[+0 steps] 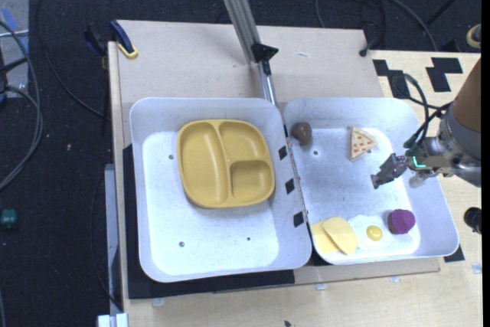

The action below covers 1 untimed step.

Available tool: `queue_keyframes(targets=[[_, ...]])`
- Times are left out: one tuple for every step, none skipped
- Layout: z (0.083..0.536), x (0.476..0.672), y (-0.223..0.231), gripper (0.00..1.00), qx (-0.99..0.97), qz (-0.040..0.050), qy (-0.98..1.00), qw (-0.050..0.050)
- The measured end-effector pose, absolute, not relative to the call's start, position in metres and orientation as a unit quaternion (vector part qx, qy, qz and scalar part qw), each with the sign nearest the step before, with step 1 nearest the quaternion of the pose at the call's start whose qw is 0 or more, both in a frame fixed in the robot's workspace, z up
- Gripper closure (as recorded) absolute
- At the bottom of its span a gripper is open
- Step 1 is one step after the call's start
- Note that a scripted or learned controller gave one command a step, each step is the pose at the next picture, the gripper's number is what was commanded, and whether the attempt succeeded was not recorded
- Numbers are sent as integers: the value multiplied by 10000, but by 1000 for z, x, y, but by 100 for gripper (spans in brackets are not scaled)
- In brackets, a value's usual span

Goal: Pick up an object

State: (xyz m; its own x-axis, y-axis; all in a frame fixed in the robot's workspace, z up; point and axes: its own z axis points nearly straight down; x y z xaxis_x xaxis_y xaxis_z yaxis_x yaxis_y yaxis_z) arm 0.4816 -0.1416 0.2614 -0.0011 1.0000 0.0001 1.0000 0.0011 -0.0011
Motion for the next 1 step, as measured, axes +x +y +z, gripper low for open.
queue_keyframes(targets=[[262,482,-142,0,-7067,1,-7075,1]])
